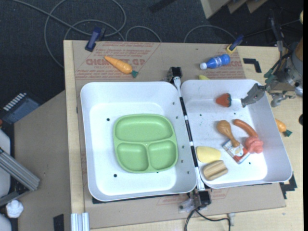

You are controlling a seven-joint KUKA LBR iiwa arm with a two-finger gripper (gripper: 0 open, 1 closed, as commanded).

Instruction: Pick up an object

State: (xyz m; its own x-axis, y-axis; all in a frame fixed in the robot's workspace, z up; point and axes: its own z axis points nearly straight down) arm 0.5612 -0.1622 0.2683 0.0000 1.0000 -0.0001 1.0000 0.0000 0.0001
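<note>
While the claw [250, 96] hangs over the far part of the right bin [269, 177], no object sits between its fingers, so the step in hand reads as the approach, before any grasp. Whether the claw is released or clenched I cannot tell; its tip is a small grey wedge at this angle.

Near edge of the right bin, well apart from the claw: a bread roll [214, 169], long axis roughly left-right, and a yellow wedge [208, 153] just behind it.
Mid bin, below the claw: a drumstick [227, 131], bone end toward the near edge; a sausage [244, 127] lying diagonally; a pink lump [254, 144] touching a small packet [235, 151].
Closest to the claw, just beside its tip on the left: a strawberry [223, 99], the likely target. Red body points left, pale cap toward the claw; long axis roughly left-right.

Judgement: next move calls for a short shift left, descent, and fingers straddling the berry across its short axis.

Left bin, farther off: a green tray [144, 142].
Far desk: carrot [120, 65], blue bottle [216, 61].
</note>
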